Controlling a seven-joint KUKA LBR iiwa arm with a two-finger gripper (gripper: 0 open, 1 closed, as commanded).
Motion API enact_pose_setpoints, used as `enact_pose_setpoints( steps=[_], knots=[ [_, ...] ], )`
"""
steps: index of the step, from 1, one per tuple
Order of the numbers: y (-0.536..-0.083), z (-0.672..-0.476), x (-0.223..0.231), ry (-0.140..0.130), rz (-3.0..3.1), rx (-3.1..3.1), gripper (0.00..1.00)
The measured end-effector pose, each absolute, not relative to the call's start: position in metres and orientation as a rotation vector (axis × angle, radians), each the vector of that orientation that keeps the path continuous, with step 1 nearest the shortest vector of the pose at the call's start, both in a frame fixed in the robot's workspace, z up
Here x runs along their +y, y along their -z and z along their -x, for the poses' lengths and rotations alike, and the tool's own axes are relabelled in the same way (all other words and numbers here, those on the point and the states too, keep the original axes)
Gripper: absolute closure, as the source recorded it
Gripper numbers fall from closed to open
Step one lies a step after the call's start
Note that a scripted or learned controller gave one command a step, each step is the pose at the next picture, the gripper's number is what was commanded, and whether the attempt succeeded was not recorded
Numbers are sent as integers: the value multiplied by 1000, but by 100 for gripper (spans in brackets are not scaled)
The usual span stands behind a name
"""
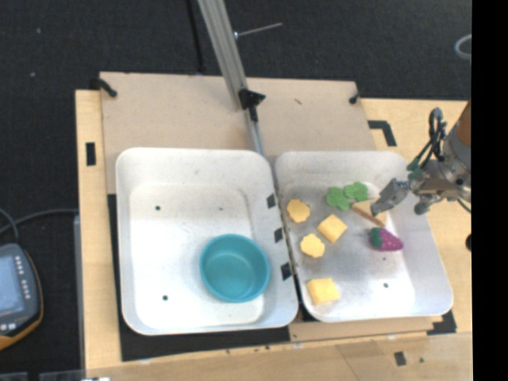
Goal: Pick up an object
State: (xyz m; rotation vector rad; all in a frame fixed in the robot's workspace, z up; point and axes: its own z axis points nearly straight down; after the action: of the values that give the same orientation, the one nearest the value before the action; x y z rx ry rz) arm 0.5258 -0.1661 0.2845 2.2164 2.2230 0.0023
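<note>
Toys: four yellow blocks (316,244), a green piece (347,194) and a purple piece (386,240) lay in the right bin (425,292), lower right of the frame.
Bowl: a blue bowl (233,267) sat in the left bin (151,181).
My gripper (390,197): it hung over the right bin, near the green piece.
My jaws: I could not tell if they were open or held anything.

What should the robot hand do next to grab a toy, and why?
Probably go down a little. The gripper hangs over the right bin, with the purple toy and a tan piece close beside it and nothing between its fingers. Lowering onto the nearest toy seems the shortest way to a grab.
</note>
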Motion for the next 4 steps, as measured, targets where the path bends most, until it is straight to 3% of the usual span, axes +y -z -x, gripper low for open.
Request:
enact_pose_setpoints(
  steps=[1, 2, 4],
  knots=[
    [-285, -526, -166, -3, -2218, 2221, 0],
    [-244, -530, -169, 0, -2220, 2220, 0],
    [-159, -522, -173, 4, -2223, 2222, 0]
  ],
)
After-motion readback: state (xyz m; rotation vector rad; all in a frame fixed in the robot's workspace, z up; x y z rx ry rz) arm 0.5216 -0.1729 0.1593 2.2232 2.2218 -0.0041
